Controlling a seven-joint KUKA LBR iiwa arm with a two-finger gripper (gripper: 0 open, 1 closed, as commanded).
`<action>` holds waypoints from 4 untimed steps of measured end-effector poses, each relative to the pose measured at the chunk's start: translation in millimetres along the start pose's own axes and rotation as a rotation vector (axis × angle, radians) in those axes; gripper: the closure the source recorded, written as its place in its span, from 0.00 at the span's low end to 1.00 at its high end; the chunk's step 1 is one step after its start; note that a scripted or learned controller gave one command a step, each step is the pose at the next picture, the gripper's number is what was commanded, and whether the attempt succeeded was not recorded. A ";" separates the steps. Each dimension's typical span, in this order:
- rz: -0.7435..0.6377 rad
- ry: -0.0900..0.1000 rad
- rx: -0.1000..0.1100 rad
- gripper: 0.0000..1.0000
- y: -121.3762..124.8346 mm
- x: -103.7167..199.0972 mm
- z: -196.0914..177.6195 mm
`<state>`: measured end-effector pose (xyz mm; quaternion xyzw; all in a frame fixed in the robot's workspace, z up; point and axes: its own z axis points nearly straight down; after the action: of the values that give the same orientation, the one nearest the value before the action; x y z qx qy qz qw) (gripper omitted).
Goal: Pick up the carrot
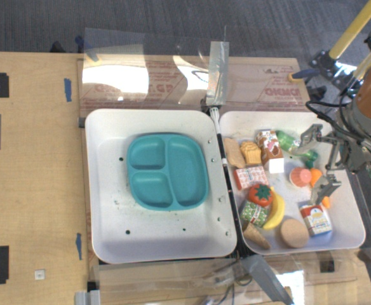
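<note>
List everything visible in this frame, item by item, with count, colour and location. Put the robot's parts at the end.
Bins: 2, white, side by side on the bench.
Divided plate: 1, teal, middle of the left bin.
Carrot: 1, orange, right bin, by the gripper.
Banana: 1, yellow, lower middle of the right bin.
Tomato: 1, red with green top, right bin, above the banana.
Bread slices: tan, upper left of the right bin; count unclear.
Small carton: 1, red and white, lower right of the right bin.
Round roll: 1, tan, bottom of the right bin.
Gripper: 1, grey, over the right bin's right side.
Arm: 1, orange band visible, at the right edge.
</note>
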<state>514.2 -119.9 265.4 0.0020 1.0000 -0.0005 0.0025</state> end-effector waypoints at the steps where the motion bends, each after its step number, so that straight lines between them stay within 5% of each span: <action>1: -0.119 0.015 -0.005 0.00 -40.1 -9.3 116.2; 2: -0.089 -0.003 0.001 0.00 -65.7 -14.8 177.4; 3: -0.092 -0.018 0.004 1.00 -64.2 -19.9 163.1; 4: -0.221 -0.007 -0.002 1.00 9.5 -30.0 98.9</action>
<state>544.8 -110.6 166.6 -0.1083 0.9941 0.0001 0.0059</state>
